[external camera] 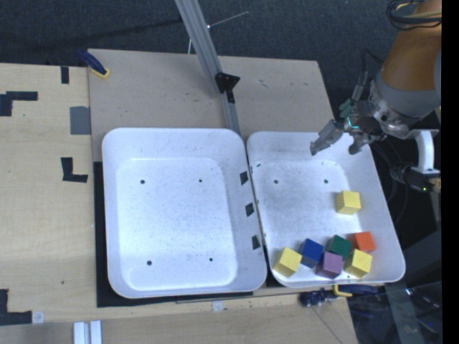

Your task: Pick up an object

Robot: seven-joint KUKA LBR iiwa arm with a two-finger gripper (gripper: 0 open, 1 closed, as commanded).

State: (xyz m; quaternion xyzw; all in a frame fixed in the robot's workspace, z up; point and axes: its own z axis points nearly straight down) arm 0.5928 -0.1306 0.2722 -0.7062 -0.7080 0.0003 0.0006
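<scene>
My gripper (pixel 337 142) hangs over the far edge of the right bin (pixel 301 156), its two fingers spread apart with nothing between them. A lone yellow cube (pixel 348 201) sits below it in the bin's right half. Along the near edge lies a cluster: a yellow cube (pixel 288 261), a blue cube (pixel 312 251), a green cube (pixel 339 246), a purple cube (pixel 331 264), another yellow cube (pixel 360 263) and an orange cube (pixel 364 241).
The left bin (pixel 172 206) stands beside the right one. A grey metal pole (pixel 204 41) slants from the top down to the bins' far junction. A blue and yellow tool (pixel 323 296) lies on the bench by the right bin's near edge.
</scene>
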